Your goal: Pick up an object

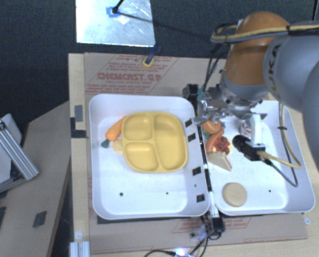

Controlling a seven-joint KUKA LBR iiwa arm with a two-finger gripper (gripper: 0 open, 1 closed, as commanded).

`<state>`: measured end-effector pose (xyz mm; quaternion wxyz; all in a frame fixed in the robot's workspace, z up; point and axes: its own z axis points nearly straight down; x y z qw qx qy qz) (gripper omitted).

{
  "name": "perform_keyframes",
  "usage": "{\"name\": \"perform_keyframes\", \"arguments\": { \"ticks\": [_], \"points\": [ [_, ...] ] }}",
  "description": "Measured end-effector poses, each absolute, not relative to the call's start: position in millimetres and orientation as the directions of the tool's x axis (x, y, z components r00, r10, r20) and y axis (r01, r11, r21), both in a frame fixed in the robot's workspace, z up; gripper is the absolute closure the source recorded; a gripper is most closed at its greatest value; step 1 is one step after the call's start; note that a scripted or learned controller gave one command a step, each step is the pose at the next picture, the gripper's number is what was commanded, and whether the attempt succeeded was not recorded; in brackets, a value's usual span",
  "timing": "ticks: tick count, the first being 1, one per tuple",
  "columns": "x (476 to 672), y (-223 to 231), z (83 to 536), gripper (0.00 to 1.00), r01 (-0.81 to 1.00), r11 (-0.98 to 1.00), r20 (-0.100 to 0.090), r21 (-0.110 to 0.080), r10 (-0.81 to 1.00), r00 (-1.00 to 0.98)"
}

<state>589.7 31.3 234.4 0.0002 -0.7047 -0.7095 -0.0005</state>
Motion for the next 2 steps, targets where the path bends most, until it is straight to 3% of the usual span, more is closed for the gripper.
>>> {"name": "perform_keyframes", "arguments": {
  "ticks": [1,2],
  "points": [
    [585.9,28,215,1.00,1.000,0.001,-0.001,0.000,1.000,-0.001],
    [598.5,36,230,1.00,1.000,0.005,0.001,0.003,1.000,-0.005]
  ]
}}
